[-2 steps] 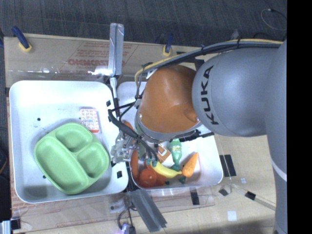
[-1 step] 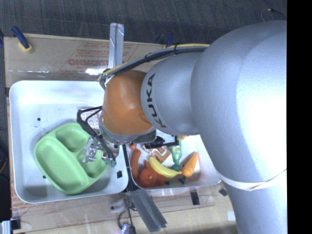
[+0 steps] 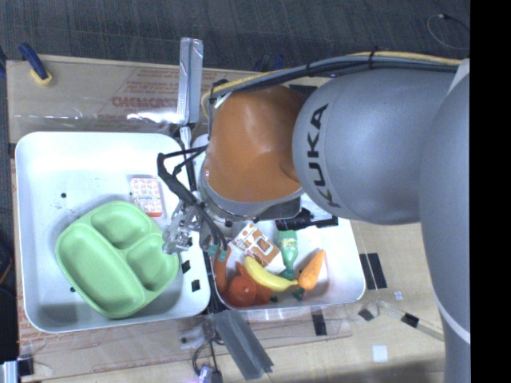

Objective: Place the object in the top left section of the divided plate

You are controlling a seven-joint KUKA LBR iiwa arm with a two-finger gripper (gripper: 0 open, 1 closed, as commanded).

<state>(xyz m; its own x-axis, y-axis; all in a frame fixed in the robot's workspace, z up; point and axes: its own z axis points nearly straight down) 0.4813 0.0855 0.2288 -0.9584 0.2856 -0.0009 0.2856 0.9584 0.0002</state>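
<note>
The grey arm (image 3: 375, 134) with its orange band looms over both bins and hides much of the right bin (image 3: 351, 286); the left bin (image 3: 40, 214) holds the green divided plate (image 3: 116, 258), its sections bare, with a small red-printed card (image 3: 146, 194) just beside its upper edge; the gripper (image 3: 182, 234) sits low at the plate's right rim, and whether the jaws are open or closed on anything I cannot tell; which object is meant is unclear; candidates crowd the right bin: a banana (image 3: 267, 278), a carrot (image 3: 313, 268), a tomato (image 3: 242, 291), a small carton (image 3: 257, 244); all look light toys, smooth and likely slippery, best pinched across the narrow middle; their packing hampers any clean pick.
</note>
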